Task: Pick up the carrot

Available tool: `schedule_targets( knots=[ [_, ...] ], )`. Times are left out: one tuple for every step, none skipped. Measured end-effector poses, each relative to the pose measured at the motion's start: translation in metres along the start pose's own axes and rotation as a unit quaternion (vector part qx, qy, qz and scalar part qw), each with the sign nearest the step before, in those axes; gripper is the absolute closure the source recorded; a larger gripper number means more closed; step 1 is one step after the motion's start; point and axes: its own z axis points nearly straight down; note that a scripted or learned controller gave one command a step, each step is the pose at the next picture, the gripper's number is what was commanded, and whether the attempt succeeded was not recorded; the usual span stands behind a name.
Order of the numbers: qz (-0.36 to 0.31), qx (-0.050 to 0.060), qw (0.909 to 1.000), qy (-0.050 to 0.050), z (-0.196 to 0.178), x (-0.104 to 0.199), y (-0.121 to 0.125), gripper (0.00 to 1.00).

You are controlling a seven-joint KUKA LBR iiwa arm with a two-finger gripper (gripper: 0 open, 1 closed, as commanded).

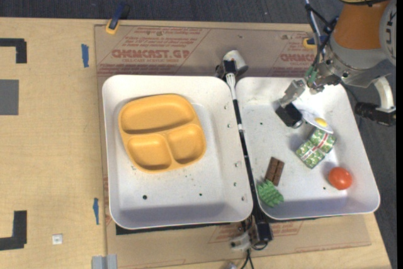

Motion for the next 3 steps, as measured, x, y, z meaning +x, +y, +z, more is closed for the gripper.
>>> schedule_targets(
  knots=[
    [-0.094,-0.001,0.9955,-0.001,-0.012,0.000,0.001,0.00],
    [-0.220,0.000,0.9756,0.000,0.010,0.005,0.003,0.00],
    [-0.145,0.001,0.9894,0.001,0.001,0.105,0.008,0.00]
  ],
)
